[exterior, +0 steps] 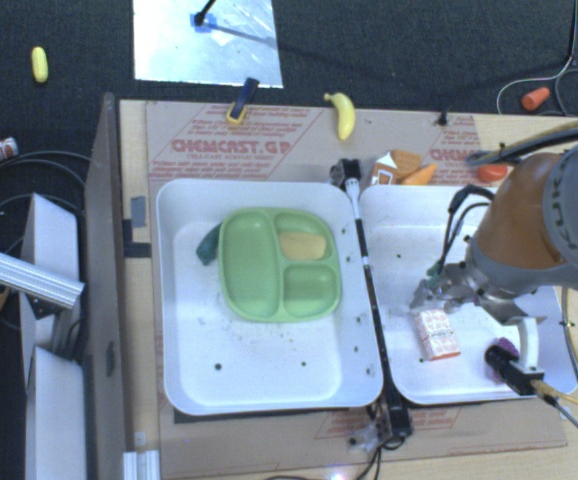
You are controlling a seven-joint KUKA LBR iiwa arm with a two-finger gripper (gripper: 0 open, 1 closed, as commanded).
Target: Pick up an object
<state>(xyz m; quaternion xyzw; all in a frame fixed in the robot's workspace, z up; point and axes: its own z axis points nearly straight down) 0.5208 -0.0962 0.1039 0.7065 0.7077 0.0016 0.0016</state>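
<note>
So the right bin [409, 378] is smooth white plastic, and a small boxy carton [436, 334], white with red print, lies flat on its floor toward the near side. The arm's gripper [431, 293] hangs just beyond the carton, the bulky orange-and-grey wrist hiding most of it, so I can't tell how its fingers stand. In the left bin [194, 368] sits a glossy green divided tray [274, 263] with a yellowish slab in one compartment.

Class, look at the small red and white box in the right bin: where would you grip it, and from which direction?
Grip the small red and white box across its two long sides, coming straight down from above: it lies flat on the right bin floor, with bare floor either side.
</note>
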